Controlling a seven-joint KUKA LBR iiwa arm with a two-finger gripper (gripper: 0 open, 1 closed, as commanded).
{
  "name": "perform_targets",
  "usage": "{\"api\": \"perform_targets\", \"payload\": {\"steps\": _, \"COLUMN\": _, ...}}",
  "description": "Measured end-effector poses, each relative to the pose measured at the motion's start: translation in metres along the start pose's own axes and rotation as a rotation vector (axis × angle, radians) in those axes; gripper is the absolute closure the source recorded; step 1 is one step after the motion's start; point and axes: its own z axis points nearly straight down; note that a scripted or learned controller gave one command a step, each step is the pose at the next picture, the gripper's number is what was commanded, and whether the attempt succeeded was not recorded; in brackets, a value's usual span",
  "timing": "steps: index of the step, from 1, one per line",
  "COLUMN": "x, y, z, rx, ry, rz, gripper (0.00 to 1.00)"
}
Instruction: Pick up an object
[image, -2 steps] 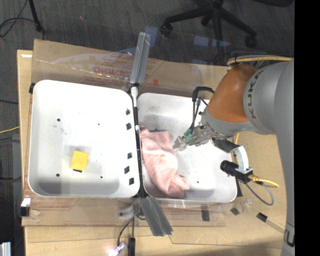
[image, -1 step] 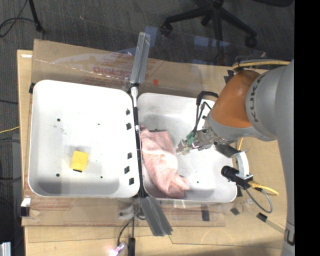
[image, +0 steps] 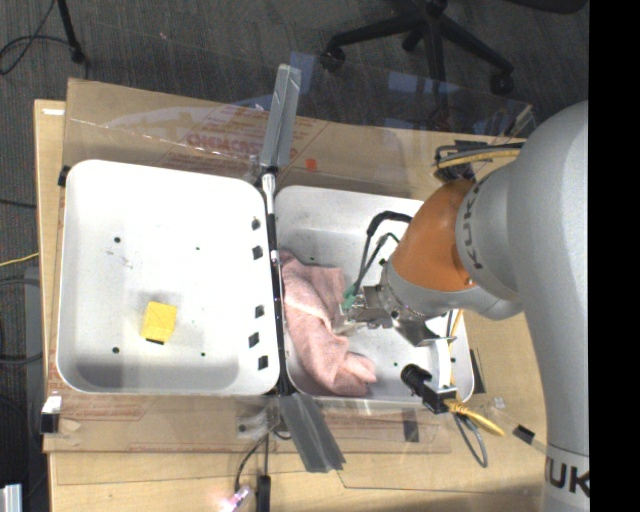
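A pale wooden worktop (image: 50, 250) carries two shallow white bins side by side, with dark carpet beyond. In the right bin (image: 330, 215) lies a pink cloth (image: 310, 325), soft, crumpled and folded along the bin's left wall. The tool (image: 350, 315) sits at the cloth's right edge; its spread cannot be told. A small yellow square sponge (image: 159, 322) rests in the left bin (image: 150, 200).

- A pale wooden tabletop (image: 50, 250) bears cardboard sheeting (image: 180, 120).
- Two shallow white bins lie side by side: left bin (image: 90, 190), right bin (image: 330, 205).
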Motion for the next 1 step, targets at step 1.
{"api": "perform_targets", "payload": {"steps": 1, "x": 0.0315, "y": 0.0071, "z": -0.1094, "rx": 0.003, "ry": 0.000, "rz": 0.205, "gripper": 1.00}}
